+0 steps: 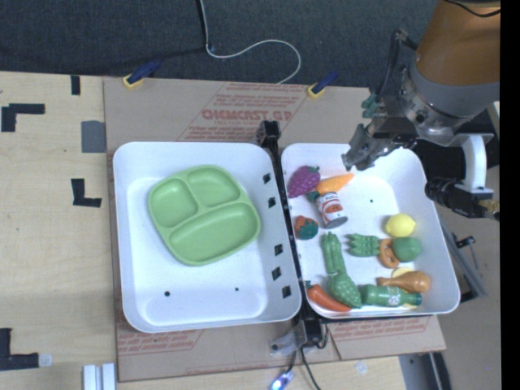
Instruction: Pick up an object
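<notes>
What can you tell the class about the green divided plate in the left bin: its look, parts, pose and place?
The green divided plate is pale green, looks like smooth plastic and has rounded corners. Raised ridges split it into three compartments: two smaller ones along its upper side and one long one below. It lies flat, right side up, turned at a slight angle to the walls of the left bin, in that bin's upper middle part. It rests on the white floor, and nothing lies in its compartments.

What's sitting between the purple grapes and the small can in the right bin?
In the camera view, the orange carrot lies between the purple grapes and the small can, touching the can's top.
</notes>
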You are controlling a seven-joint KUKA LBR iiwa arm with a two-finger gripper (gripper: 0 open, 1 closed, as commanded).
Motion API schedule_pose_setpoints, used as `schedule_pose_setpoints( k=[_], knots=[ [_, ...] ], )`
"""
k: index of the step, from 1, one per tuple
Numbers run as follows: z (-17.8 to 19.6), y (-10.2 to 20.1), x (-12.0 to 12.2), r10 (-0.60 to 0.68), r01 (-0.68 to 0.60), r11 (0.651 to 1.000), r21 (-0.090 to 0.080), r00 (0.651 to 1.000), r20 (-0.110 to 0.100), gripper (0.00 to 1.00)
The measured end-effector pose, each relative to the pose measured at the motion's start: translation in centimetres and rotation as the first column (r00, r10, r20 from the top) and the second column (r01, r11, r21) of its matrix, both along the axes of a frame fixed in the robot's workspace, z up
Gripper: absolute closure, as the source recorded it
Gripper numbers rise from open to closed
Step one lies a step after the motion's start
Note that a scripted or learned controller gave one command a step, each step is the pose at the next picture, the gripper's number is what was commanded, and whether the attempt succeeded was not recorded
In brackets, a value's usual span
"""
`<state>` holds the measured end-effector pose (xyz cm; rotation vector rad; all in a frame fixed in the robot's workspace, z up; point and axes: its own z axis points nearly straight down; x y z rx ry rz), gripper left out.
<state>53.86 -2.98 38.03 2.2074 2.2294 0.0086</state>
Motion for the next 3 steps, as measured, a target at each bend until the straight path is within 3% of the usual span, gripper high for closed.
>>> schedule_pose_setpoints(
  k=[1,2,3],
  knots=[
    [9.0,-2.0,-4.9,-0.009,0.009,1.0,-0.001,1.0,0.001,1.0],
    [9.0,4.1,-5.5,-0.003,0.003,1.0,0.0,1.0,-0.007,1.0],
    [13.3,12.3,-5.5,-0.002,0.002,1.0,0.0,1.0,-0.004,1.0]
  ],
)
